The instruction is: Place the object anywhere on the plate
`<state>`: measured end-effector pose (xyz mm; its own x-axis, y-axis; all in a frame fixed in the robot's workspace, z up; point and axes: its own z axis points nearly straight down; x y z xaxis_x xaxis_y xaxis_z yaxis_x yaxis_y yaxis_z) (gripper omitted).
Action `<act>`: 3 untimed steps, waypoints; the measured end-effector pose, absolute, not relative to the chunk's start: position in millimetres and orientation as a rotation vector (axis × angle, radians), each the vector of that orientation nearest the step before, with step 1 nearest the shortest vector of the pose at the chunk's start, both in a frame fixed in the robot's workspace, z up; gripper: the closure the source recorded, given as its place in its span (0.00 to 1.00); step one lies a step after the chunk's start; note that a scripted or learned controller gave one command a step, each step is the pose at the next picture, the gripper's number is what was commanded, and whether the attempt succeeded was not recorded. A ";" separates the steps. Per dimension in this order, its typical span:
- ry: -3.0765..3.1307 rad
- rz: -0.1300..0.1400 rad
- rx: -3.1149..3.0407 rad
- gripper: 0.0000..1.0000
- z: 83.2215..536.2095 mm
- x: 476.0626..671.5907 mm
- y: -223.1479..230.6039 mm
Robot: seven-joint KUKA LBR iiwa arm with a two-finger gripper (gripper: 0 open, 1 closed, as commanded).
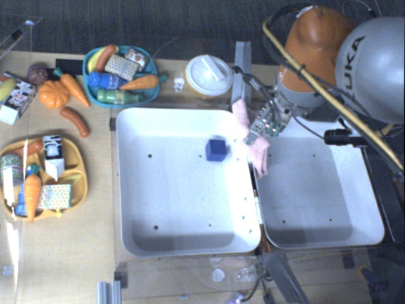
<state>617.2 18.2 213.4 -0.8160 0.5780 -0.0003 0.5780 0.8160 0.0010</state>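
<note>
Where 2 white bins [190,233] meet, end effector [262,130] grip unclear, pink cloth [258,152], blue cube [216,149]

Wooden bench [95,258] bears two white bins [183,233]; loose toy carrot [77,88], sausage [76,121], pumpkin [52,94].

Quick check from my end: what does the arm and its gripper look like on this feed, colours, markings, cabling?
The arm is rounded and glossy grey, with dark KUKA lettering on its shell and a bulbous orange band above the wrist. A yellowish hose and thin dark cables loop along it. The gripper is a small metal assembly with exposed wiring and what looks like a green circuit board.
</note>
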 end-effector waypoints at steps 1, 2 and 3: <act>3.122 0.003 0.341 1.00 207.9 596.4 69.9; 3.139 0.004 0.000 1.00 215.8 582.9 118.0; 3.139 0.004 0.001 0.00 215.8 583.0 117.8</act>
